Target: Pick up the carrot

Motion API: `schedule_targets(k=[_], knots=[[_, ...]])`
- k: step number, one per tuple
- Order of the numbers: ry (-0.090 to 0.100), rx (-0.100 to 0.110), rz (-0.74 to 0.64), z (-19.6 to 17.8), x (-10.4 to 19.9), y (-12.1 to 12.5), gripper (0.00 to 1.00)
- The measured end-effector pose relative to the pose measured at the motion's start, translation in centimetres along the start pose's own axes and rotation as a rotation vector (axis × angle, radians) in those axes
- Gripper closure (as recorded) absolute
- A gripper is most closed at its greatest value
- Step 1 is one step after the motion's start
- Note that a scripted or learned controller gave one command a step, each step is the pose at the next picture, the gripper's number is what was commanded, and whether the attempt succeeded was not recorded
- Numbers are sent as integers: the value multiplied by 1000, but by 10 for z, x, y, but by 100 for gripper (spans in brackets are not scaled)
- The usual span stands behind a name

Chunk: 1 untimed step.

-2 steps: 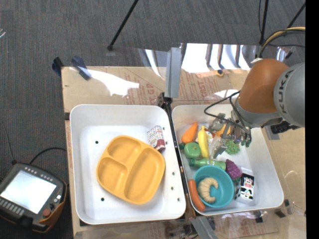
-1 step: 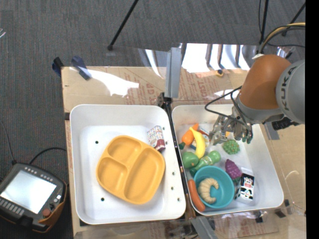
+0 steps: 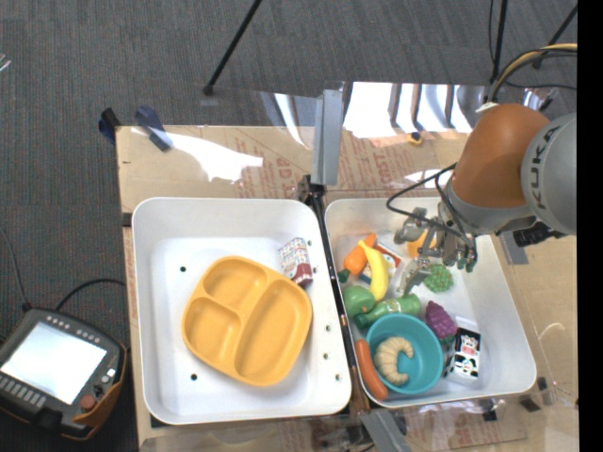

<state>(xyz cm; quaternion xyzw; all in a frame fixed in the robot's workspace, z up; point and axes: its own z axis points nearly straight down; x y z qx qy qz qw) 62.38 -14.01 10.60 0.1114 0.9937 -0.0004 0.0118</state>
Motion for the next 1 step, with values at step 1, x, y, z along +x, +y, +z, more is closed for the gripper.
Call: schedule_targets(k=[1], knots=[[21,3,210,16,-8,21,0]])
